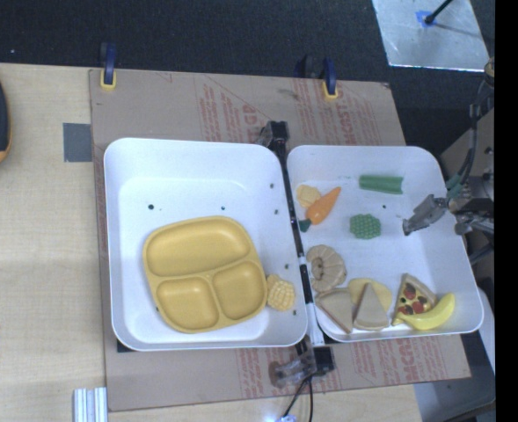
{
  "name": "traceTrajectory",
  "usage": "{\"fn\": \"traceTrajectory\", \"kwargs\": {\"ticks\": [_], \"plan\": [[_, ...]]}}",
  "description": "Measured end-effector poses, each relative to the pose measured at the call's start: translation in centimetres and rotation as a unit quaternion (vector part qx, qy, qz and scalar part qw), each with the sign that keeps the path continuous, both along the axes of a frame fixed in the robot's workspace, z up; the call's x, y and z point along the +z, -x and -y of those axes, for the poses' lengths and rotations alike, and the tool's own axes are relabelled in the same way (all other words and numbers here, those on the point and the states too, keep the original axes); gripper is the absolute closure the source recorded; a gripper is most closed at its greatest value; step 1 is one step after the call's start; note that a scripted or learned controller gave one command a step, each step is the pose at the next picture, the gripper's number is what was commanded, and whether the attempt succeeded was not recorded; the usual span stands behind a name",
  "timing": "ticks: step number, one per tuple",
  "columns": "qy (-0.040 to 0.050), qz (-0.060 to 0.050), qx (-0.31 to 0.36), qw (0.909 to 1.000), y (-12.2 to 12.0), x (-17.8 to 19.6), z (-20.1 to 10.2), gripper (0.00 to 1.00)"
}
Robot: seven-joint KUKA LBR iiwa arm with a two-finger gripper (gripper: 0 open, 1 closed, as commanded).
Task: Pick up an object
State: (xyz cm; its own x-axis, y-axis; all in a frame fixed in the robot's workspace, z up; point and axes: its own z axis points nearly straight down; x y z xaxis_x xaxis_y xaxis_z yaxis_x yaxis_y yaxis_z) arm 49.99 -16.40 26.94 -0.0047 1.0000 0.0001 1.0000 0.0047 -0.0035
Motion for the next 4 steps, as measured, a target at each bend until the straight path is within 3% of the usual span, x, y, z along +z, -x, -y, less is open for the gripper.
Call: {"fn": "traceTrajectory", "kwargs": {"ticks": [1,2,3,4], "plan": [[-0.0015,-0.006,0.002,1.0,-3.6,-14.8,-0.4,0.0],[0.0002,0.002,0.003,1.0,-10.7,-17.9,-3.2,0.0],[0.0014,0.002,-0.002,1.0,-9.6,-17.7,2.5,0.0],[0.0006,0.004,0.001,1.0,-15.8,-17.6,1.2,0.0]]}}
